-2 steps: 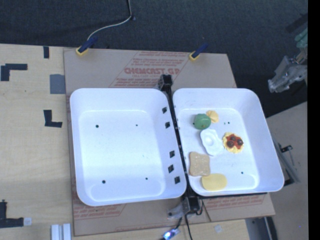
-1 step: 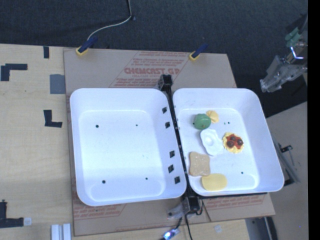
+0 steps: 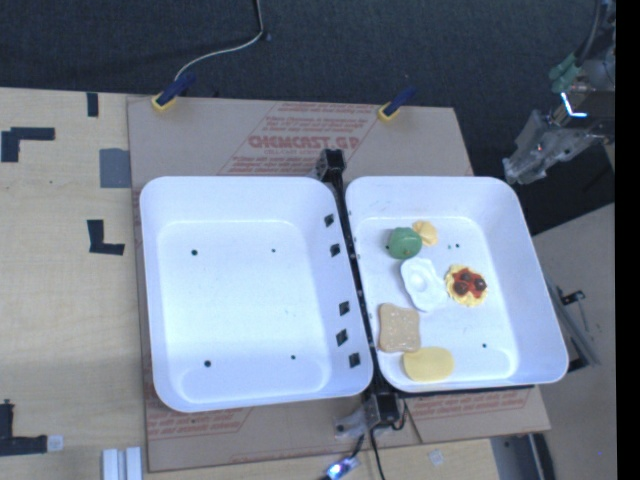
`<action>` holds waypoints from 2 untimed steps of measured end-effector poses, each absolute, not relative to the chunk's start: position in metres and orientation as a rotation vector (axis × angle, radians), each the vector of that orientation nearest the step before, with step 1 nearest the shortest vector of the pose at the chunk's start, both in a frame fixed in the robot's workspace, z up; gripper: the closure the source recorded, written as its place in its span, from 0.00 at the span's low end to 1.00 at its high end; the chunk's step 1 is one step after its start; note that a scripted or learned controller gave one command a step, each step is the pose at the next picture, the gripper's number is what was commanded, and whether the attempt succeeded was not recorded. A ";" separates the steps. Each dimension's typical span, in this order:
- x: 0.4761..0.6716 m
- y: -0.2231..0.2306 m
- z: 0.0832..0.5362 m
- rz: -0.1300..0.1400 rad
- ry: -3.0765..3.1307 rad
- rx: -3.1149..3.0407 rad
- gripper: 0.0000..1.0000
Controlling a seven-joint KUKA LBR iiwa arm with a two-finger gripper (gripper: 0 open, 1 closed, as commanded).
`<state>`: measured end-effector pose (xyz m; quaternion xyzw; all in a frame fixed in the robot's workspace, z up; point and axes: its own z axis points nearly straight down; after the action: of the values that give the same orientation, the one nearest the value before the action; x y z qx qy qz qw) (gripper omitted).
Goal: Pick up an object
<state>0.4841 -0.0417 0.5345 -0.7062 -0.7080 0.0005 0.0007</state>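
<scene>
The right bin (image 3: 505,205) holds several toy food pieces. A green round piece (image 3: 404,241) lies beside a small yellow piece (image 3: 426,232). Below them are a white fried-egg shape (image 3: 423,283) and a round yellow piece with red topping (image 3: 466,284). A tan toast slice (image 3: 399,328) and a pale yellow oval (image 3: 428,365) lie near the bin's front wall. My gripper (image 3: 522,166) hangs outside the bin, past its far right corner, well apart from every piece.
The left bin (image 3: 160,268) sits beside the right one, with a black hinge strip (image 3: 343,268) between them. Both rest on a cardboard sheet (image 3: 290,138) held by two yellow-blue clamps. The arm (image 3: 575,98) comes in at the upper right.
</scene>
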 end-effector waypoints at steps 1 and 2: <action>0.484 -0.019 0.534 0.002 -2.224 -2.217 1.00; 0.484 -0.003 0.534 0.002 -2.223 -2.218 1.00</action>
<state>0.4841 -0.0028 0.5344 -0.7062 -0.7080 0.0007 0.0008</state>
